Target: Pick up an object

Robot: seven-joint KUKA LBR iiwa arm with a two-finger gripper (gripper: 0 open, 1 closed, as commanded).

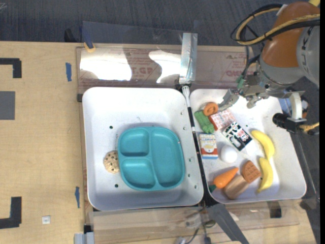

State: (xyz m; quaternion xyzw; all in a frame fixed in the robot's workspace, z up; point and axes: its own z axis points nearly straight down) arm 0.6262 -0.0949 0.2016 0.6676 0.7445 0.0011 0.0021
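Just under the fingers (229,98) lies a small orange toy (210,108). Beside it sits a green one (204,122). Below are a red-and-white packet (222,120), two bananas (264,142) and a carrot (225,177).

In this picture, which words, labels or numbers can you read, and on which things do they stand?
None can be read for certain.
Cardboard wall behind the bins: red print, blurred by glare.
Red-and-white packet: print too small.
Small orange-and-white carton: label too small.
Black-and-white packet: pattern, no legible words.
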